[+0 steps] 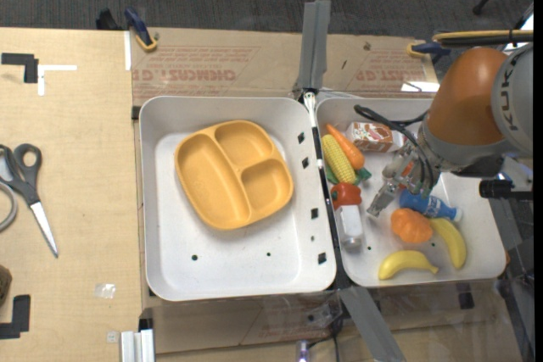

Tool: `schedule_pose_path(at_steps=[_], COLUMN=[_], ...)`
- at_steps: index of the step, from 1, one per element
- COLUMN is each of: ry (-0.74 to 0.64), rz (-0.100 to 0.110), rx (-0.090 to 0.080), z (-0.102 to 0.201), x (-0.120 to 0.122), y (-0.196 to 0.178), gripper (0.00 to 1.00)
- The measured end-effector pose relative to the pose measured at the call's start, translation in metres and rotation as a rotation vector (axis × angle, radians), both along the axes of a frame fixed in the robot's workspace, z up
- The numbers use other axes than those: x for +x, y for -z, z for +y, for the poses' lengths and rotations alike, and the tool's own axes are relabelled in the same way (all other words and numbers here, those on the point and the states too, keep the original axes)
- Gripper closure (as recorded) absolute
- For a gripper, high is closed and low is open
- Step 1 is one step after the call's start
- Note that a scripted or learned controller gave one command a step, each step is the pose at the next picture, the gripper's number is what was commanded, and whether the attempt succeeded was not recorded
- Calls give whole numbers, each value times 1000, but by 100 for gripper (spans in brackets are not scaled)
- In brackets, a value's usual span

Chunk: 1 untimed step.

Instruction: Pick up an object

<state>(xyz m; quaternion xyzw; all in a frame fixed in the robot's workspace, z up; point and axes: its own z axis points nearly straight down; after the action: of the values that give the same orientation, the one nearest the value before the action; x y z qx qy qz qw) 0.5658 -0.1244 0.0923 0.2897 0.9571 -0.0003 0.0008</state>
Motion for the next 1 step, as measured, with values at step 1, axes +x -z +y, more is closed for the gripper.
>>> schedule_pose_path(at_steps=[1], ry=[109], rz=[-1], rx=[-13], z=[11], x=[54], y=[-4], gripper=[0])
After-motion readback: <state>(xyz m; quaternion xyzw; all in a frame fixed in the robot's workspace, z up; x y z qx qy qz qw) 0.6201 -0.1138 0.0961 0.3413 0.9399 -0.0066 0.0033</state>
